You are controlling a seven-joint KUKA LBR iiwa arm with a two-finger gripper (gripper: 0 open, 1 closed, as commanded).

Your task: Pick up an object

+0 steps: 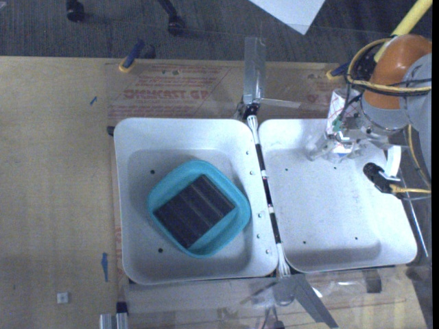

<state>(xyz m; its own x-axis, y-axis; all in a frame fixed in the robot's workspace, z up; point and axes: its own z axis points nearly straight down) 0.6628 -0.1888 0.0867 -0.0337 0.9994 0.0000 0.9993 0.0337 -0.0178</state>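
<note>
A blue square dish [233, 199] with rounded corners lies tilted in the left bin [137, 149]. A black ribbed block [193, 210] rests inside the dish. My gripper [324, 147] hangs low over the far part of the right bin [329, 211], well to the right of the dish. The orange band of my wrist [398, 60] sits above it. Nothing shows in the gripper.
A metal post and clamp [254, 81] stand at the far end of the seam between the bins. A blue-and-yellow clamp [130, 57] lies on the wooden bench at the back left. The arm takes up the right bin's far right corner.
</note>
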